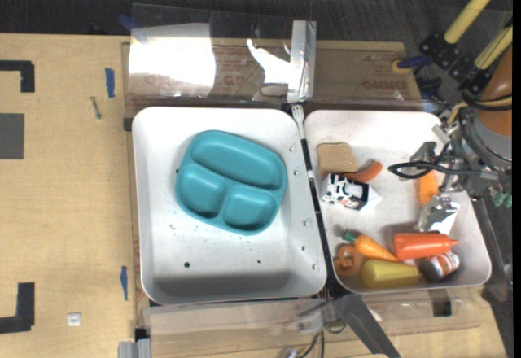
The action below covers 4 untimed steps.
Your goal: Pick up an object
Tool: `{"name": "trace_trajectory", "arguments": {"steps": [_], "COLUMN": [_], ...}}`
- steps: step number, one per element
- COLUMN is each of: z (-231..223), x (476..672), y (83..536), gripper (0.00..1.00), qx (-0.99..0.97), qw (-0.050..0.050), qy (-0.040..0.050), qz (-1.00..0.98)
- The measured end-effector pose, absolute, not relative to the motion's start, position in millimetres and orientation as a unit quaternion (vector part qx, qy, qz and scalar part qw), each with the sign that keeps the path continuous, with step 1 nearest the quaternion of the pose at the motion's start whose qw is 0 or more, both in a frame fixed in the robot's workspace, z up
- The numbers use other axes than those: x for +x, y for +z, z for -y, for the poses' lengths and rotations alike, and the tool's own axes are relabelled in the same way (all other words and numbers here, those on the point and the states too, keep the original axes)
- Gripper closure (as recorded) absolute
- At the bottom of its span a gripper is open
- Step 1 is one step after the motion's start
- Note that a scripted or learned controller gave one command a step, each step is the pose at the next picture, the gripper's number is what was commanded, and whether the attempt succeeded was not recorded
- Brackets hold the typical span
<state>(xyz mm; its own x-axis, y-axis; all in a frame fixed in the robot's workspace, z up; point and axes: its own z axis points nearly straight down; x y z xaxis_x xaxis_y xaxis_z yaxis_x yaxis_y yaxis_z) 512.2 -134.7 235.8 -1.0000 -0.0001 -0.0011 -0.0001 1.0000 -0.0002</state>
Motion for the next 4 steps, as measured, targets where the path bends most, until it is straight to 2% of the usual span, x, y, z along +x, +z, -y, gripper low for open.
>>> {"name": "trace_trajectory", "arguments": {"steps": [1, 2, 3, 4], "z": [124.7, 135.3, 152.0, 223.6], "x": [578.8, 610.0, 539.2, 650.6], "y": [94.4, 87.9, 88.1, 125.3], "gripper": [0.00, 0.00, 0.00, 0.00], "qx": [-0.027, -0.012, -0.036, 0.082], "qw": [0.003, 0.005, 0.004, 0.004], "qy": [-0.0003, 0.0000, -0.0005, -0.0005], "qz": [-1.000, -1.000, -0.999, -0.997]}}
